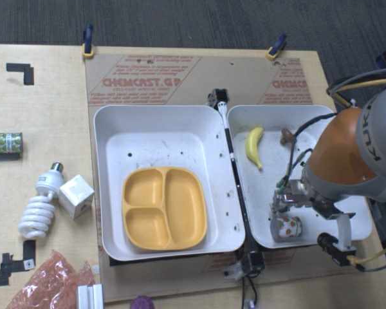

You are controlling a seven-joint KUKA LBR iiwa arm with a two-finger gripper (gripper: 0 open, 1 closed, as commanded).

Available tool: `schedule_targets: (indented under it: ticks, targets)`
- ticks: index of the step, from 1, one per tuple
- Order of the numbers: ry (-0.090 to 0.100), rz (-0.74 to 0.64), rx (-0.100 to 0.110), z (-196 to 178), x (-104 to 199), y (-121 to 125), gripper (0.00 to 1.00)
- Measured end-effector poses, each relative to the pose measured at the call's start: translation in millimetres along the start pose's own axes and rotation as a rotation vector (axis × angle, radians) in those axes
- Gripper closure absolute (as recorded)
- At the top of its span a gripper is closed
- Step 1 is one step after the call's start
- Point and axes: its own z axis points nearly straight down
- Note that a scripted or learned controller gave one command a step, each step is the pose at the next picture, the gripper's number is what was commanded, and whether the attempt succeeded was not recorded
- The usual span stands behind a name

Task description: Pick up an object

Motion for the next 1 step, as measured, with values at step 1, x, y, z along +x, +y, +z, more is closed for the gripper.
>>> schedule_targets:
  ticks: [1]
  targets:
    - [-0.001, -0.003, -0.002, -0.8, -31.5, 82.3, 0.0]
